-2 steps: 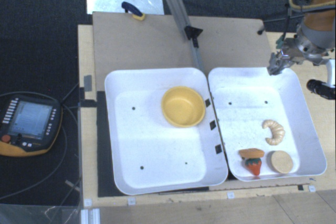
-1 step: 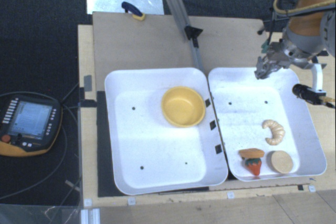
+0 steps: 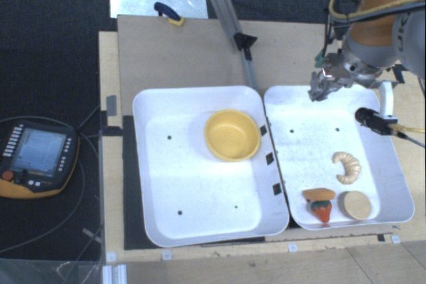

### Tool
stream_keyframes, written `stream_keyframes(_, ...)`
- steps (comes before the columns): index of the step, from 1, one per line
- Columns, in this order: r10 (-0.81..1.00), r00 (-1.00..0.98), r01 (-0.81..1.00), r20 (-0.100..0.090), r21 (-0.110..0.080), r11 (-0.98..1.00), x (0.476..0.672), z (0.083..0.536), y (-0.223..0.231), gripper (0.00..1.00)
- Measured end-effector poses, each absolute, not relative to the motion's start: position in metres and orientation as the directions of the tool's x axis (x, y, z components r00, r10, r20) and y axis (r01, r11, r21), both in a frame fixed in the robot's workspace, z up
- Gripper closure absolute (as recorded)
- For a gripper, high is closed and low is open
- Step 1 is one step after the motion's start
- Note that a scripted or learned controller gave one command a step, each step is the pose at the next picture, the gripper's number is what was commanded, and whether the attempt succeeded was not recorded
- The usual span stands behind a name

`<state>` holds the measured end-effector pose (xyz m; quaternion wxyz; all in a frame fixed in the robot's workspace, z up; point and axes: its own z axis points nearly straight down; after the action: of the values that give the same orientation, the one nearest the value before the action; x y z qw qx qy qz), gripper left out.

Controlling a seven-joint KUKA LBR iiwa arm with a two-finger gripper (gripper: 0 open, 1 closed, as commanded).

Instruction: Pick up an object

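Gripper [image 3: 321, 87] hangs over the right bin [image 3: 299, 143], at the bin's 11 o'clock corner, near the far rim. Nothing between the fingers; can't tell how wide they stand, too small and blurred.

Right bin's objs all sit at its 5 o'clock end, well apart from the gripper: croissant [image 3: 347, 166], w/ a round tan cookie [image 3: 356, 205] just at its 6 o'clock, and an orange-and-red toy food piece [image 3: 321, 203] at the cookie's 9 o'clock, just beside it.

Left bin [image 3: 173, 209] holds a yellow bowl [image 3: 231, 135], upright, toward its 1 o'clock corner.

Teach pendant [image 3: 34, 157] lies on the floor at the bench's 9 o'clock.
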<state>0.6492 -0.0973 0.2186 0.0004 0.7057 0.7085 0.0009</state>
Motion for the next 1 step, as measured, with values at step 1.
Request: stream_keyframes(1, 1.000, -0.004, 1.000, 0.001, 0.001, 0.004, 0.6287, 0.2224, -0.0526, 1.00)
